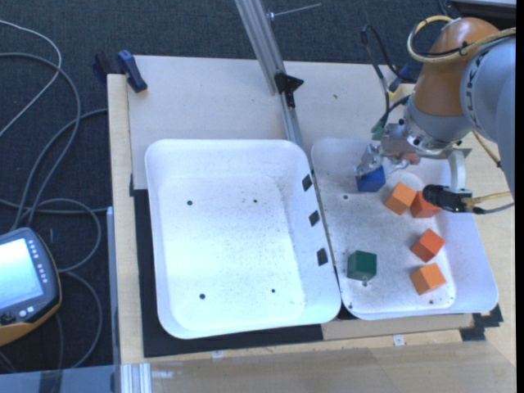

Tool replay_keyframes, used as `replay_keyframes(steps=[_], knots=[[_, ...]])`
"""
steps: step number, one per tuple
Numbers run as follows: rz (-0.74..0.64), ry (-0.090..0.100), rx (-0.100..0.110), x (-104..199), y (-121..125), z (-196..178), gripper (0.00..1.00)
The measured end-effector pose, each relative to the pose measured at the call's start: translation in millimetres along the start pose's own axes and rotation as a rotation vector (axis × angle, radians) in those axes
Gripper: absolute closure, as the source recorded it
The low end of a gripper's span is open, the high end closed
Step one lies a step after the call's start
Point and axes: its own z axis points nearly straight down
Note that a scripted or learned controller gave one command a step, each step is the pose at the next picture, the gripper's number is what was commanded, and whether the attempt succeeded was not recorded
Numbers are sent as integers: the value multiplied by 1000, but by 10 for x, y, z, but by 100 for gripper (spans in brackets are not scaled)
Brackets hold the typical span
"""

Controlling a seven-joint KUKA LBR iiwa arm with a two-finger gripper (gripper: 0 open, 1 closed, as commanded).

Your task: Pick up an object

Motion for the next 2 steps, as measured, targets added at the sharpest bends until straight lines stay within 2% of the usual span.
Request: replay_keyframes(steps=[1, 2], knots=[[-9, 2, -15, 741, -18, -669, 100], [-10, 3, -11, 1641, 86, -843, 100]])
